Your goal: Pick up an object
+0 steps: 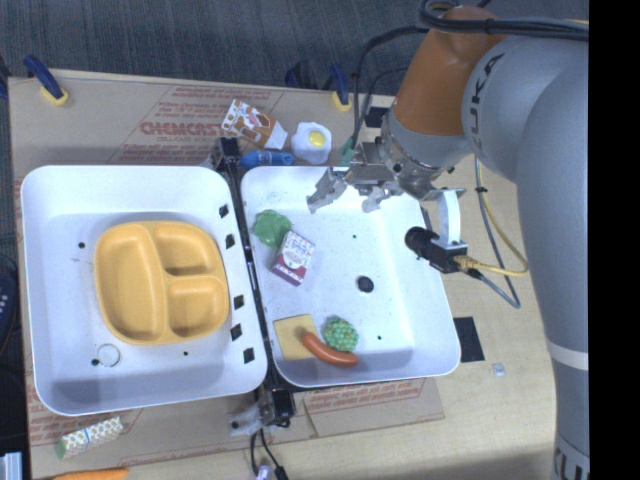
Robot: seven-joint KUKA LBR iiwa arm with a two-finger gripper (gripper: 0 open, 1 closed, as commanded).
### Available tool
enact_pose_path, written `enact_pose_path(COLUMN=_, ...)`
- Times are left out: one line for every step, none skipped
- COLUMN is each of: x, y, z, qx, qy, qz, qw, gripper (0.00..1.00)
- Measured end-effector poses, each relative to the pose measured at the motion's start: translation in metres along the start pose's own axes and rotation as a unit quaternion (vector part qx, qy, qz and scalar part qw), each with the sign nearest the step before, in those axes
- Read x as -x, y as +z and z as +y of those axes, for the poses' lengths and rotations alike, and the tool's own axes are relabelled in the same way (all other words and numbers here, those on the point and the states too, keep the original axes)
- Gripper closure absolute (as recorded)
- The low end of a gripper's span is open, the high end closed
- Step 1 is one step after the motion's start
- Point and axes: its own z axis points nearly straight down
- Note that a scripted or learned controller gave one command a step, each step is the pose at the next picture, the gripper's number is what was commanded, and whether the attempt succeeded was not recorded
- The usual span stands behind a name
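Right now the gripper (345, 192) hangs wide open and holds nothing over the top of the right bin (425, 313), and the nearest things, a green toy (270, 227) and a small box (294, 257), lie down and left of it.

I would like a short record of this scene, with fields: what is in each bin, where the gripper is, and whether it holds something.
left bin: yellow divided tray
right bin: green lump, small carton, hot dog, green ball
gripper: above the right bin's far edge, open
held: nothing between the fingers
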Motion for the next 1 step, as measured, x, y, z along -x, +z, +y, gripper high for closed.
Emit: enact_pose_path(x=-0.0058, y=0.1365, z=-0.0444, qx=-0.002, qy=-0.029, qz=0.0, qw=0.9996, gripper=0.0)
